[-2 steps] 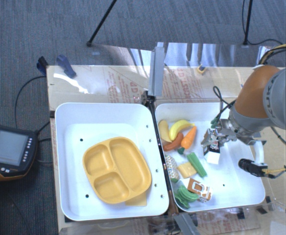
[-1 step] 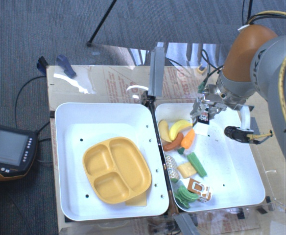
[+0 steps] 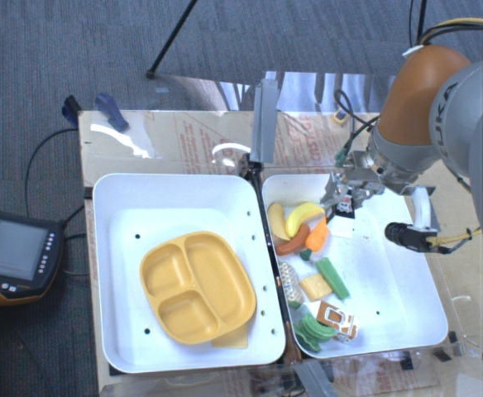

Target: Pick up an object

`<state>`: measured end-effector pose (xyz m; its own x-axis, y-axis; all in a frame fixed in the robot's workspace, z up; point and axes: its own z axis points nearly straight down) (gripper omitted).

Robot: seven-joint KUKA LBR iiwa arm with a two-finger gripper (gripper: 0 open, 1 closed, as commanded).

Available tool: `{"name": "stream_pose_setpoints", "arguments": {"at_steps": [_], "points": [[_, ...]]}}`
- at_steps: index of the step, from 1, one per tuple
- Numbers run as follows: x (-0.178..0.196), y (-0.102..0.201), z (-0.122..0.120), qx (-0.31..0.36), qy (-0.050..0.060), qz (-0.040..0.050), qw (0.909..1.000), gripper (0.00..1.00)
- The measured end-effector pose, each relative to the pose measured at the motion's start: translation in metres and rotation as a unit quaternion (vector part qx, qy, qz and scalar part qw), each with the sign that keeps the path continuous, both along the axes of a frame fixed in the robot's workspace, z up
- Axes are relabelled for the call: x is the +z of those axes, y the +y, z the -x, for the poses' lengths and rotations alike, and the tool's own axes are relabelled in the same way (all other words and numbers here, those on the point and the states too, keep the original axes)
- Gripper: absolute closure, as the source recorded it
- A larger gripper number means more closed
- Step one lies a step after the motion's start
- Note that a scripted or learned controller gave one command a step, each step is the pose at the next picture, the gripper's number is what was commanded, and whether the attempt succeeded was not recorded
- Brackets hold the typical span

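Gripper [image 3: 341, 203] hung low over far-left part of right bin [image 3: 407, 304], just above banana [image 3: 304, 216] and carrot [image 3: 318, 235]; can't tell its state, nothing seen held. Rest of toy food lay along bin's left side: corn [image 3: 289, 279], cheese block [image 3: 314, 287], green pod [image 3: 333, 277], small carton [image 3: 337, 320]. Left bin [image 3: 126, 222] held yellow divided tray [image 3: 197, 285]. Tablet [image 3: 14, 255] sat on floor, far left.
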<state>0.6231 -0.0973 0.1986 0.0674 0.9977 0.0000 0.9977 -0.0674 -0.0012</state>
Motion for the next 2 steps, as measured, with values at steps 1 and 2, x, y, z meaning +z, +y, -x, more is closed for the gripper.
{"name": "stream_pose_setpoints", "arguments": {"at_steps": [1,2], "points": [[-0.013,0.019,0.056,0.046,0.002,-0.0008,0.9989,1.00],[0.054,0.022,0.030,0.036,-0.002,0.0002,0.9994,1.00]]}}
